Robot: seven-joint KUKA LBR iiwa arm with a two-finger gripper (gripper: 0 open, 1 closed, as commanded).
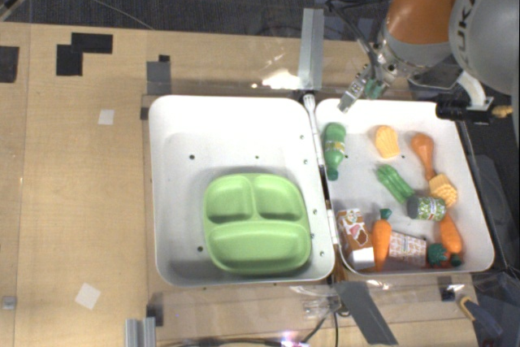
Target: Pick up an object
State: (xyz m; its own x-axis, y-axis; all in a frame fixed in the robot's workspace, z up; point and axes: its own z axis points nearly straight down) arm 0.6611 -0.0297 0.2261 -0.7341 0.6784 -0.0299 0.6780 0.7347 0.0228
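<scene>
Toy carrot [380, 238] lies at the near edge of the right bin [479, 199], beside a small printed carton [352, 228] and a tube-shaped packet [406, 247]. A second carrot [449, 236] sits at the near right corner with a dark green piece [439, 254] next to it. Mid-bin: green pod-shaped vegetable [395, 183], a small can [428, 208], a yellow ridged piece [444, 189], a drumstick [422, 152], a yellow-orange piece [387, 141]. Green bottle [333, 147] lies against the left wall of that bin, just beside the divider.

End effector [357, 93] hangs over the far left corner of the right bin, above the rim, apart from every item; nothing between its fingers. Spread or pressed together: cannot tell, too small and blurred.

Left bin [179, 134] carries a green compartment tray [256, 222] in its near half. Both bins sit side by side on the wooden surface [73, 199]. Arm [439, 4] comes in from the upper right.
</scene>
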